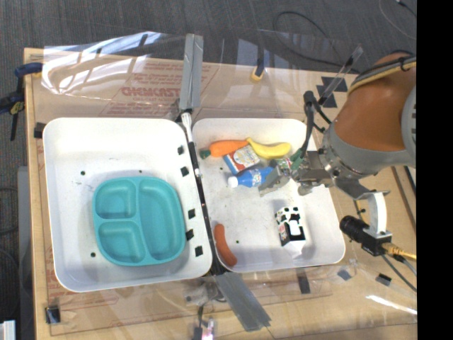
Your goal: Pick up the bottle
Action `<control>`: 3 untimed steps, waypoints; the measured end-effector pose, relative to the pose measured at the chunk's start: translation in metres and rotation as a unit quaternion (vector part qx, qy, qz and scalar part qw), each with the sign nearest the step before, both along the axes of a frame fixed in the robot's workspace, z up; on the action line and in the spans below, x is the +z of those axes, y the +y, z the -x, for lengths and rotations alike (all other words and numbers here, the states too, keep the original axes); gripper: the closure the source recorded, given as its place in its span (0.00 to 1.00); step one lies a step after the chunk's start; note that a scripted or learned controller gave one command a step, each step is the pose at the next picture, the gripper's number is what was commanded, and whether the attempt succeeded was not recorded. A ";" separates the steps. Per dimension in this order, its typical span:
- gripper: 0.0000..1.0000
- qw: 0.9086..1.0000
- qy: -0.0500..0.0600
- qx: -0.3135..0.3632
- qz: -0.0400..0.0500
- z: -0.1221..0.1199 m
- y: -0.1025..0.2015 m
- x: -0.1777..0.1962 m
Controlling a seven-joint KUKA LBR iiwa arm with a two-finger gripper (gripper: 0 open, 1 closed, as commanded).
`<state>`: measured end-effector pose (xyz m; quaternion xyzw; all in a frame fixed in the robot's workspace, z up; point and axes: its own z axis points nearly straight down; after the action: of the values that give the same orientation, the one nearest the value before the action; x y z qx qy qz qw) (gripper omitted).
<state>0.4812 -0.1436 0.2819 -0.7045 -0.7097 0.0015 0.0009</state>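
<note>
Fingers (277,178) just beside bottle (249,179)

Light: bright, even, from overhead | Shadows: soft and faint inside the white bins (64,190) | Glare: pale reflections on the clear plastic sheet (106,62) at upper left | Focus: fairly sharp mid-frame, slightly grainy overall | Blur: orange arm band (371,112) looks soft
</note>
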 end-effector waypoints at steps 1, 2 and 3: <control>0.00 0.999 0.001 -0.044 0.000 -0.073 -0.014 -0.089; 0.00 0.999 0.000 0.033 0.000 -0.101 -0.064 -0.162; 0.00 0.999 -0.007 0.050 -0.001 -0.152 -0.065 -0.181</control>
<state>0.6333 -0.2087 0.1009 -0.6681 -0.7441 -0.0042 -0.0038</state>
